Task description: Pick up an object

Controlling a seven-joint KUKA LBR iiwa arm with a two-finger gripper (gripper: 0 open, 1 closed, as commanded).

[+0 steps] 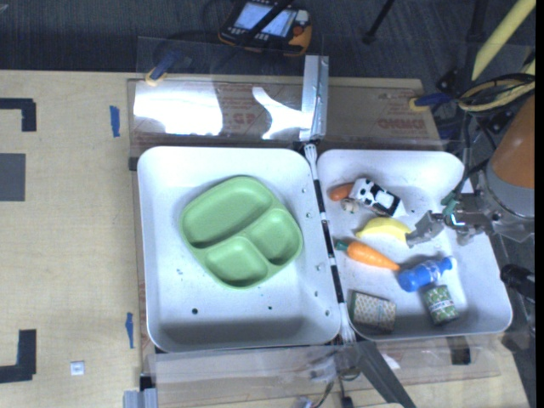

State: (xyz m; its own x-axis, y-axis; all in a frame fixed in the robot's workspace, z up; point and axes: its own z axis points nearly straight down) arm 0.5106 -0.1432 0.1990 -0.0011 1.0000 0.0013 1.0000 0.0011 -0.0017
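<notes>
We see a pale wooden bench bearing two shallow white bins side by side, touching. The left bin lies well away from the gripper; the right bin lies directly beneath it. Blue tape marks sit on the bench beyond the left bin.

A light green divided plate is sitting in a white bin. The other white bin is holding a black-and-white cow, yellow banana, orange carrot and blue bottle.
</notes>
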